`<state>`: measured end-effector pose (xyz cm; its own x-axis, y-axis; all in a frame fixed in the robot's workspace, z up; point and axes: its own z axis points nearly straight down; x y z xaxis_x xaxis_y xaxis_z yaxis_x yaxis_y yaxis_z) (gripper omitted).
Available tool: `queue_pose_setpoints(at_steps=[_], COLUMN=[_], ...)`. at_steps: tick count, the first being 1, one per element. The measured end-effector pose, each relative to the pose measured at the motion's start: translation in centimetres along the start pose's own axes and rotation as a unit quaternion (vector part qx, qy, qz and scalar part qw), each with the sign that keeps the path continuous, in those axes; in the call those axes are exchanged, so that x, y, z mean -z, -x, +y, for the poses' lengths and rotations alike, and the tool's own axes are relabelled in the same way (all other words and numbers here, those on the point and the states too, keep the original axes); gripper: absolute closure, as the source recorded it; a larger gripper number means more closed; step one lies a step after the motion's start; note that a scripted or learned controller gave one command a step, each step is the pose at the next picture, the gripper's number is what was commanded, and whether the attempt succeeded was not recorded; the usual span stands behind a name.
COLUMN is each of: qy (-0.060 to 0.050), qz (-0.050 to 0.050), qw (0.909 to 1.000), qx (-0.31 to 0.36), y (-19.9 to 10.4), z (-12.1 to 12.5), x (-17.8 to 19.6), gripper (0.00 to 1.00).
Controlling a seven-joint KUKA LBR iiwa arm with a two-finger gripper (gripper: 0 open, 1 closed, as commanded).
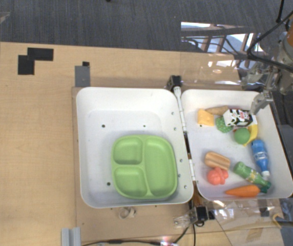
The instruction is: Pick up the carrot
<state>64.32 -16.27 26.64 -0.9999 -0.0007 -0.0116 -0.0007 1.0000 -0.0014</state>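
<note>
The orange tapered carrot (243, 191) lay on its side along the near edge of the right-hand shallow white bin (286, 160), just below a green bottle (251, 173) and right of a red-orange lumpy toy (217, 176). The grey metal two-finger gripper (259, 102) hung over that bin's far right corner, well apart from the carrot, and whether it was spread or pressed together could not be told. In the left-hand white bin (98, 106) sat a light green divided plastic plate (144, 166).

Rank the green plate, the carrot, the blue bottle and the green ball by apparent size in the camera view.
1. green divided plate, by far the largest
2. carrot and blue bottle, alike in length, so unranked
3. green ball, smallest
</note>
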Motion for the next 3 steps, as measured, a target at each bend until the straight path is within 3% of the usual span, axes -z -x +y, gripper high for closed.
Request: queue_pose_setpoints(at_steps=[1,2,3], qy=[0.003,0.0,0.0], qz=[0.004,-0.003,0.004], qw=[0.9969,0.9948,0.9946], qx=[0.079,0.102,0.104], y=[2.5,-0.4,2.5], z=[4.8,7.0,7.7], x=[-11.4,-17.6,-17.7], gripper=[0.0,0.0,0.0])
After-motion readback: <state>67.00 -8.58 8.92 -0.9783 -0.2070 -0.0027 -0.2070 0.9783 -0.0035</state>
